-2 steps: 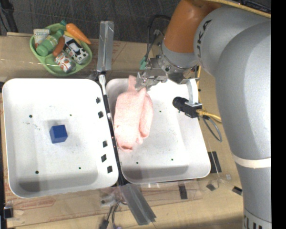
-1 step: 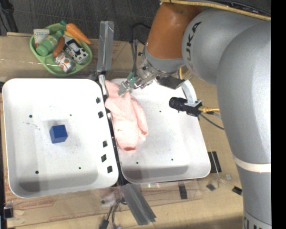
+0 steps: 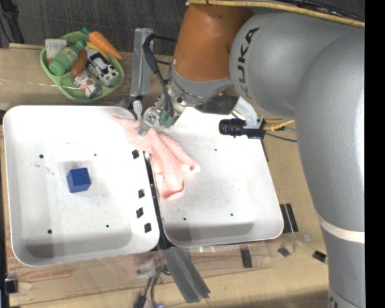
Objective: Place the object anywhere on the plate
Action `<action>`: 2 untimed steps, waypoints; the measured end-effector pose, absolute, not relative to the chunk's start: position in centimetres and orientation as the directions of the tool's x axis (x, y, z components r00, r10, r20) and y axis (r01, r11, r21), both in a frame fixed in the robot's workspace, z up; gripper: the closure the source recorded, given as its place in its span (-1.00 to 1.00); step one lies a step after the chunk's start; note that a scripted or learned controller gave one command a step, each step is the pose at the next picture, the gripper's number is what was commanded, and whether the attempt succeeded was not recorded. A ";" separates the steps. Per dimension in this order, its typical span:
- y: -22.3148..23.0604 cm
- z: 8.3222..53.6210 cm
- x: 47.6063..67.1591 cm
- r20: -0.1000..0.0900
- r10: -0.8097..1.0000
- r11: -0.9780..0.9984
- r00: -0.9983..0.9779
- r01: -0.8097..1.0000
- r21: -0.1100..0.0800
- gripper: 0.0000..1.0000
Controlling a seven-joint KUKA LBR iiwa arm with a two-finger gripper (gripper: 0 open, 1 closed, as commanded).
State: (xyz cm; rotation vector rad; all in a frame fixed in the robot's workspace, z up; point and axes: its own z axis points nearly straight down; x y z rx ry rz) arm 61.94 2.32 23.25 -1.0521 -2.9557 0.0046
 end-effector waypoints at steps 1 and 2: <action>7.9 23.8 60.5 0.004 0.275 0.961 -0.961 0.275 -0.003 1.00; 12.6 23.4 58.7 0.004 -0.003 1.000 -1.000 -0.003 -0.002 1.00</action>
